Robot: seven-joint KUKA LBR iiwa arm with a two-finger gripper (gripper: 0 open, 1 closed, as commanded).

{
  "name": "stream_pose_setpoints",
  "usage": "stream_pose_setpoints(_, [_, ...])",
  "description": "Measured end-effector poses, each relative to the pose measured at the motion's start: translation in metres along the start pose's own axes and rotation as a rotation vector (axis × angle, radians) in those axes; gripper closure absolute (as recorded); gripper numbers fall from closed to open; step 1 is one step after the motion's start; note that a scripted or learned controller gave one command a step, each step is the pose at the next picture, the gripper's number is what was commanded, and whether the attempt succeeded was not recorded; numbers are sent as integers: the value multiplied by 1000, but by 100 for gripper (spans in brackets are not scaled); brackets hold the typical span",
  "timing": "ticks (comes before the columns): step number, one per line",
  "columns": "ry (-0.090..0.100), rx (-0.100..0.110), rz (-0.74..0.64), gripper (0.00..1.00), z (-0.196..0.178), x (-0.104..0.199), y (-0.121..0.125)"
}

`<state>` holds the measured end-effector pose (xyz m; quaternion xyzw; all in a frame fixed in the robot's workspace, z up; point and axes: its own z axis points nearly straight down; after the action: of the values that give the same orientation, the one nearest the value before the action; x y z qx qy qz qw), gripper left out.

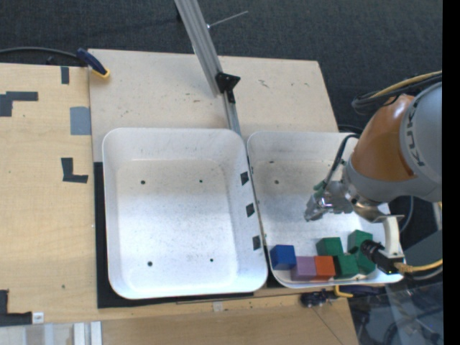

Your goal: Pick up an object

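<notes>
Tabletop (180,85) first, pale wood, carrying two white bins side by side: the left bin (176,139) and the right bin (287,139). One grey arm (392,157) with its orange band leans in over the right bin, and its hand (321,205) hangs above the bare white floor there, well short of the blocks. From where I stand I cannot tell how far that hand is parted; it's a dark, blurry tangle, and nothing shows clamped in it.

Now the blocks, all crowded into the near right corner of the right bin. Count them: at least two green blocks (330,247), one blue block (283,256), one purple block (307,267), one orange block (325,266). Part of the green is hidden behind the arm's fittings, so there may be more.

Trouble ahead, I'd say, comes from that crowding. Purple and orange sit touching, the greens pressed up behind them, and everything hugs the bin's rim. A straight drop could land on two blocks at once, or shove them apart instead of gripping. The rim could also foul one side. Blue, standing slightly apart, looks the safest pick.
</notes>
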<state>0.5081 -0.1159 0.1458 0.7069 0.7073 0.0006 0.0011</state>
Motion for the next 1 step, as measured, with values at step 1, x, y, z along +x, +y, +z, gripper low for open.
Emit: stream_pose_setpoints(1, [0, -1, -1, 100, -46, 7, -3])
